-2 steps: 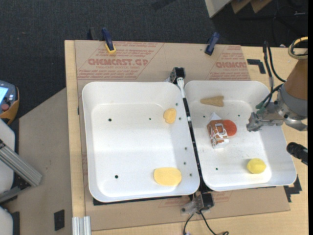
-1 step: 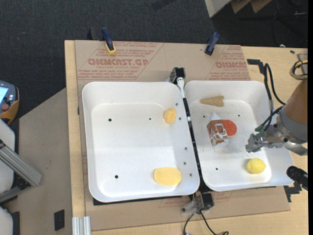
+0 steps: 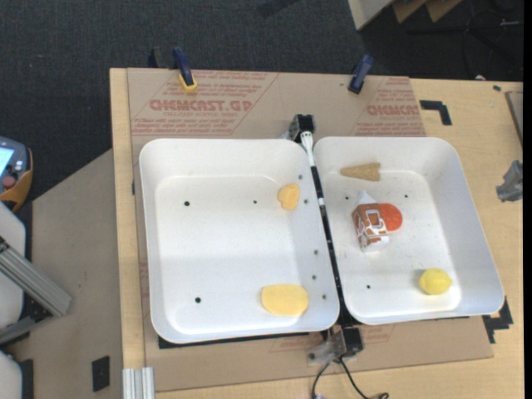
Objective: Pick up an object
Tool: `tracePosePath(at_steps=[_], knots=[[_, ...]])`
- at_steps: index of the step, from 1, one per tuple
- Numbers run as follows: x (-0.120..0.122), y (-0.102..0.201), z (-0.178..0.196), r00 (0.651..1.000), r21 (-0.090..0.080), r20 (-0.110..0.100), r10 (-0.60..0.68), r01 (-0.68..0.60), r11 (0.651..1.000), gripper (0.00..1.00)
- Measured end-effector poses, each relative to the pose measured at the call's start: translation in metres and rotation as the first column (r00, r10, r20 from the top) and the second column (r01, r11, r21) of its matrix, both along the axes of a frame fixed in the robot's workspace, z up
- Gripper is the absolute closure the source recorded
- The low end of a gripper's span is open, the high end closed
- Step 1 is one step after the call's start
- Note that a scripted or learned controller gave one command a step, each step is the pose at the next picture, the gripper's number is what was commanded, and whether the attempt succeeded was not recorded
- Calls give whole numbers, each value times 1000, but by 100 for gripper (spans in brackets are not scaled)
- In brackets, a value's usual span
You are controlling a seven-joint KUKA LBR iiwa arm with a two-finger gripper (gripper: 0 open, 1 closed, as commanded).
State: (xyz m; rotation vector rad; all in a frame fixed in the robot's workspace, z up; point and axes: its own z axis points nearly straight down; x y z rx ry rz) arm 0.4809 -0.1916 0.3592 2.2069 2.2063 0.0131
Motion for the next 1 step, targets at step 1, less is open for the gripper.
tracePosePath(at_steps=[1], knots=[[-4, -33, -110, 1000, 11, -30, -4, 4, 1000, 100]])
